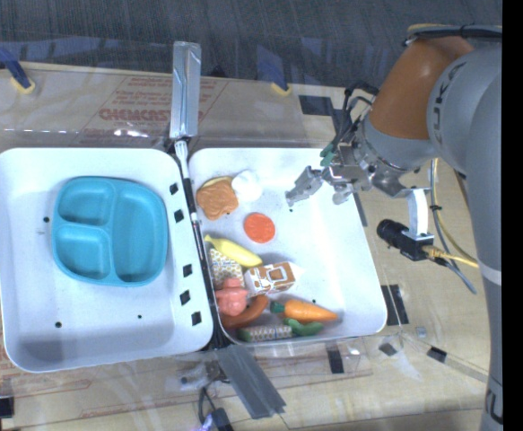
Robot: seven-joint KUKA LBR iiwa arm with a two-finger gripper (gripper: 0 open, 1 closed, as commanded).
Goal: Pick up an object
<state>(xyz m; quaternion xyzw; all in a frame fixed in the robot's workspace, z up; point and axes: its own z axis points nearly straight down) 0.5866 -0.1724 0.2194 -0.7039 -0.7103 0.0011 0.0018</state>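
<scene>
Behind both bins (10, 241), red lettering is too faint to read.

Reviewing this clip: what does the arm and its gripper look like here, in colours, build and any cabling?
The arm is grey with a rounded orange band above the wrist and dark lettering on its grey shell. The gripper is a small cluster of silver-grey metal parts with thin fingers. Black cables loop near the wrist, and yellowish cables trail beside a black cylindrical fitting.
</scene>
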